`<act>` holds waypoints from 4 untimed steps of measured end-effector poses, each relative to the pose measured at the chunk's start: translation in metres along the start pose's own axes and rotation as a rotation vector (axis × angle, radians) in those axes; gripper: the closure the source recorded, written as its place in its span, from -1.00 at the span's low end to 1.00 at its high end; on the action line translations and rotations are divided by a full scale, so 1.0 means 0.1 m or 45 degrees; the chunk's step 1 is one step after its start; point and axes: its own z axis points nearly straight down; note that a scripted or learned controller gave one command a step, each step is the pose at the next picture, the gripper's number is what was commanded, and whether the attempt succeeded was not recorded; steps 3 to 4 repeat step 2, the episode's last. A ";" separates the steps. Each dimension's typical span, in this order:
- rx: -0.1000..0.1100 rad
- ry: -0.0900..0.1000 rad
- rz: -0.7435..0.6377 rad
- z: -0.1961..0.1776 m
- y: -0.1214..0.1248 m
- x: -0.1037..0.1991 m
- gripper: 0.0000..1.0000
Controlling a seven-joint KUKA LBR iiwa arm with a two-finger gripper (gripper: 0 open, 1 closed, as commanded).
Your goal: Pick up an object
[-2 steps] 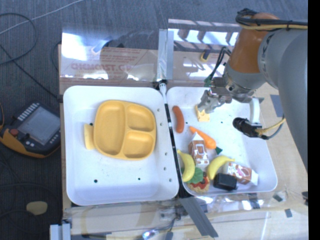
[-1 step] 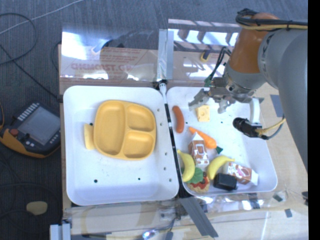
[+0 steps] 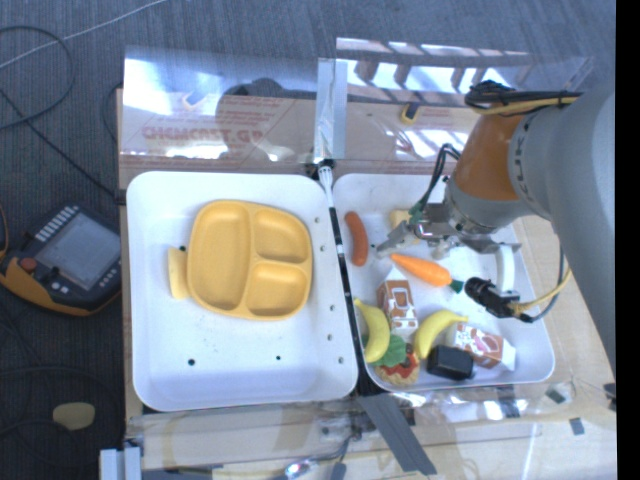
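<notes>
Reaching in from the right, the claw [image 3: 418,236] hangs spread apart just above the carrot [image 3: 422,268].

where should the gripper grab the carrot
Grip the carrot across its thick orange middle, coming straight down from above. It lies flat in the right bin, apart from its neighbours, so fingers can close across its narrow width, clear of the tapering tip.

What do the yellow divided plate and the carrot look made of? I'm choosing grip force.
The yellow divided plate looks like moulded plastic: uniform colour, matte, rounded compartment ridges. The carrot seems a plastic toy: flat, even orange and a smooth surface, though rubber or foam can't be excluded.
</notes>
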 end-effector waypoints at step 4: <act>0.012 0.002 0.035 -0.03 -0.06 -0.14 -1.00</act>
